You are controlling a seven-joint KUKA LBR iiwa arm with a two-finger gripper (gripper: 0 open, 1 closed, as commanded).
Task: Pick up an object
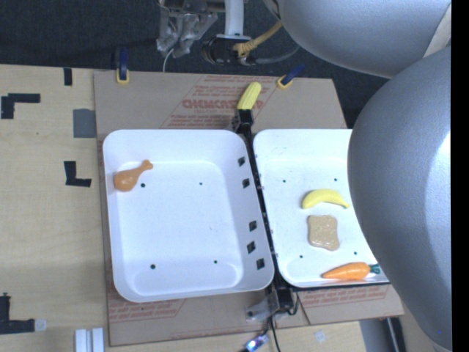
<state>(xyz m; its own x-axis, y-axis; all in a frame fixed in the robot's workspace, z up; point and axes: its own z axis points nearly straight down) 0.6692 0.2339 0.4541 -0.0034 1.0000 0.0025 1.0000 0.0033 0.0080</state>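
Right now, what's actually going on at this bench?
A grey KUKA arm looms over the right side of the bench, covering part of the right bin. Its gripper sits at the top of the view, beyond the bins and above none of the objects, with nothing visible between its fingers. The right bin holds a toy banana, a slice of toast and a carrot. A toy chicken drumstick lies alone in the left bin. No pick has happened yet.

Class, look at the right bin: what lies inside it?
Inside the right bin lie a banana, a slice of bread and a carrot. The arm covers its right part.
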